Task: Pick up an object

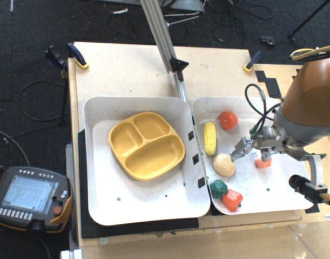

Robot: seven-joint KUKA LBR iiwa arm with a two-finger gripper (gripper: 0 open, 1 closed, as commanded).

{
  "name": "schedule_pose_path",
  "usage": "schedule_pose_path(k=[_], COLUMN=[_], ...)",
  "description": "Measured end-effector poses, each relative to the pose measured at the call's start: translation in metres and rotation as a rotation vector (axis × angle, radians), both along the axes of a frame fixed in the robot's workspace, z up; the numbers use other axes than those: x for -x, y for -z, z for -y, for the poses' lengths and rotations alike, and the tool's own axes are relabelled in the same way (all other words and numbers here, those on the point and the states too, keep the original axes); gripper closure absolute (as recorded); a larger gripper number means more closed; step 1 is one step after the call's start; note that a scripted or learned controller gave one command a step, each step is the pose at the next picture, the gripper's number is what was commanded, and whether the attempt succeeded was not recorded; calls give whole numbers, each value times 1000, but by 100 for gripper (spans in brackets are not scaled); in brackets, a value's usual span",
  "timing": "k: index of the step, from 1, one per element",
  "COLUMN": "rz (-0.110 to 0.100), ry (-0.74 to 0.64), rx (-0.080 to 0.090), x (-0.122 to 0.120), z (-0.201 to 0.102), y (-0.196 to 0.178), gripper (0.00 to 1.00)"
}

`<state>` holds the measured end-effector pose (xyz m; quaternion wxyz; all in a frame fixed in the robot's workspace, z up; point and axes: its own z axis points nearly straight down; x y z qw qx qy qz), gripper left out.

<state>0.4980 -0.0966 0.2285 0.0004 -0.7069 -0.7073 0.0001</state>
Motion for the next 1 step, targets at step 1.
schedule_pose_path(k=[1], rz=[-3], ry=[4], rx=[1], x=[1], z=[30], y=[26], gripper=[0])
